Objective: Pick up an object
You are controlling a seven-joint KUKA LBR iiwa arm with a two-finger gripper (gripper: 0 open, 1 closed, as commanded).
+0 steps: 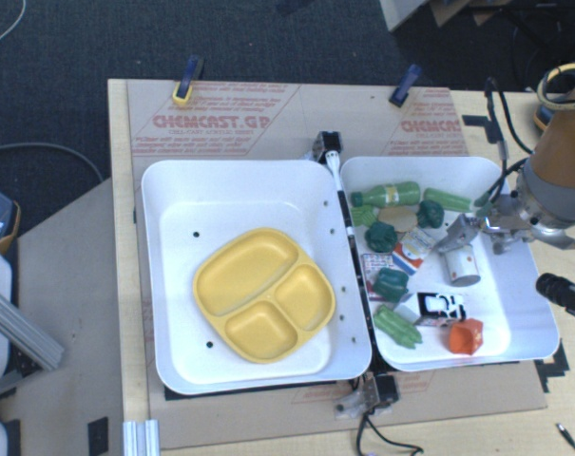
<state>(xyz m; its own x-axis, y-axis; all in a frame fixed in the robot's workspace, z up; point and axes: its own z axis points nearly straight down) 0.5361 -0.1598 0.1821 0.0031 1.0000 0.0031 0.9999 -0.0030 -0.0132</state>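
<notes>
My gripper (pixel 455 238) hangs in the right bin (pixel 525 326); whether it's spread, I can't tell. Just below it lies a grey cylinder (pixel 463 268): probably light, stiff, slippery, best pinched across its middle
</notes>
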